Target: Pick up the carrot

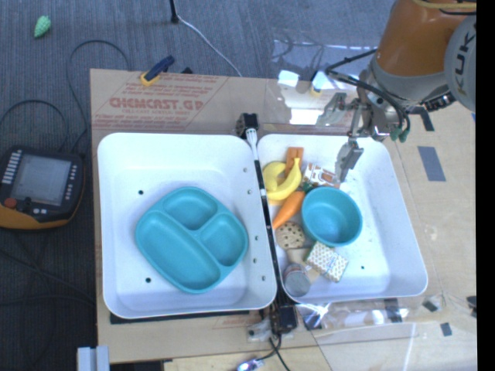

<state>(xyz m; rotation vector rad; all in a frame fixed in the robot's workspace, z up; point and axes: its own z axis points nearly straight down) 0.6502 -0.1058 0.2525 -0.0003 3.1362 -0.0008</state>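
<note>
Right now the gripper (349, 159) hangs empty, fingers a bit apart, over the right bin (402, 230), and must next drop left onto the carrot (288, 205).

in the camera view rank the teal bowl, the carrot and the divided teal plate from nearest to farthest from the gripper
Measured from the gripper, at the right bin's back edge:
1. Teal bowl, in the right bin just in front of the gripper.
2. Carrot, left of the bowl, by the bins' shared wall.
3. Divided teal plate, in the left bin, clearly farthest.
</note>
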